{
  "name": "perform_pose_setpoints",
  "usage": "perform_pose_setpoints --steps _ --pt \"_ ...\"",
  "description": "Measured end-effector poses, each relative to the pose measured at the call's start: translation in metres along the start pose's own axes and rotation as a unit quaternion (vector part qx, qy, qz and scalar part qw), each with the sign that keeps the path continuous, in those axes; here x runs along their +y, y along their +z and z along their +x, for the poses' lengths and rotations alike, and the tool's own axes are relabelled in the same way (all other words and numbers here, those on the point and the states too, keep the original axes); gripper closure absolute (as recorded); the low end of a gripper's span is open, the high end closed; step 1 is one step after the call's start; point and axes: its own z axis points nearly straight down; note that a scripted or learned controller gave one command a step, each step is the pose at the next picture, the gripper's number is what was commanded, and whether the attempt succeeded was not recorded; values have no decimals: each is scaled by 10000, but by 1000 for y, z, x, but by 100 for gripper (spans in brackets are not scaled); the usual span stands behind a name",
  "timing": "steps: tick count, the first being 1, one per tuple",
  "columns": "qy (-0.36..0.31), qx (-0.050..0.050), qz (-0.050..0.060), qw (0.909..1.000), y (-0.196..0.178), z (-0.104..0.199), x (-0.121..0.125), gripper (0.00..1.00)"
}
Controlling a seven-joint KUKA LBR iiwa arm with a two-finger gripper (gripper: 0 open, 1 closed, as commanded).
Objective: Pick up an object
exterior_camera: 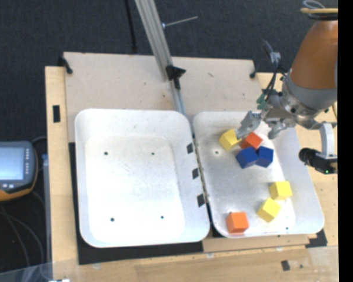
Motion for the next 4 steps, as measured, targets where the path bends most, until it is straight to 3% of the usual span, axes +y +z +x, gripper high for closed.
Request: perform_pose_setpoints --steps 1,2,3,4 --pt "37 -21 19 10000 55 -78 48 0" --pt "0 -28 -68 10000 141 -100 41 0" --pt "11 -28 -84 10000 130 -101 42 100" --pt "-34 -1 -43 10000 78 -35 83 100"
